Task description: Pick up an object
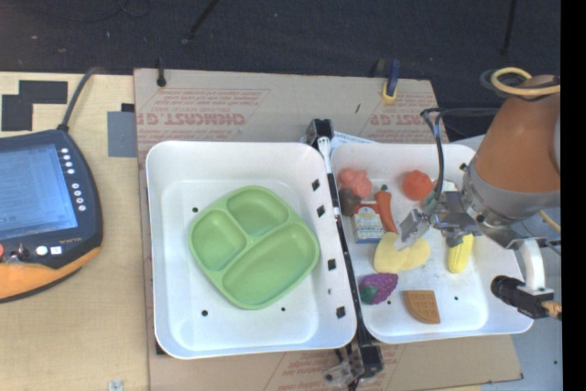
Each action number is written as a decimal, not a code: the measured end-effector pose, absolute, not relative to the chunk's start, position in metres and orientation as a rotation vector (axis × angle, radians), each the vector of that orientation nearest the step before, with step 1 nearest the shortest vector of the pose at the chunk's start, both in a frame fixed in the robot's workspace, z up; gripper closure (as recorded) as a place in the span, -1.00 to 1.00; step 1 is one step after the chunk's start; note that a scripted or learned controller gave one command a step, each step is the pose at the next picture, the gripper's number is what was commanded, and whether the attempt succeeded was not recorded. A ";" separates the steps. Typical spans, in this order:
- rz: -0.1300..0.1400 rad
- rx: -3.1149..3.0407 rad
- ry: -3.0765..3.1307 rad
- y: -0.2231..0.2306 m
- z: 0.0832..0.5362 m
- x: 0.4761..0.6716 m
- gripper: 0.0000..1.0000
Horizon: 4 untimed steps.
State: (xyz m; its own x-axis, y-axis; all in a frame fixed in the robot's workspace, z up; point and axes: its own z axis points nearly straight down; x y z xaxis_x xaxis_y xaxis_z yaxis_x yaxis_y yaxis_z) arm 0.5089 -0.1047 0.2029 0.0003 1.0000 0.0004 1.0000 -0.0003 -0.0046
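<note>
The right bin (476,311) holds several toy foods: a pink piece (355,183), a red-orange carrot-like piece (385,208), a red tomato (417,185), a small carton (368,223), a yellow piece (400,254), a corn cob (459,254), purple grapes (377,287) and an orange wedge (422,306). My gripper (432,232) hangs low over the middle of this bin, between the yellow piece and the corn cob. It looks open, with one fingertip (409,233) at the yellow piece's upper edge. Nothing sits between the fingers.
The left bin (174,325) holds a green divided plate (254,244). A raised divider (331,224) runs between the two bins. A tablet-like pendant (41,206) lies left of the bench. The arm's orange band (517,151) looms over the right bin's far right corner.
</note>
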 end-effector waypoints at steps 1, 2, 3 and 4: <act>0.001 -2.221 -2.219 -0.108 0.099 0.547 -1.00; -0.008 -2.234 -2.221 -0.085 0.089 0.494 -1.00; -0.003 -2.222 -2.225 -0.009 0.191 0.477 -1.00; 0.005 -2.225 -2.219 -0.077 0.185 0.544 -1.00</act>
State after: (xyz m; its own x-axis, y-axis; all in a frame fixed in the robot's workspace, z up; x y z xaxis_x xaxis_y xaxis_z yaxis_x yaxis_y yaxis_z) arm 0.5440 -0.0766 0.1853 0.0027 1.0000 -0.0030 1.0000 -0.0027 -0.0016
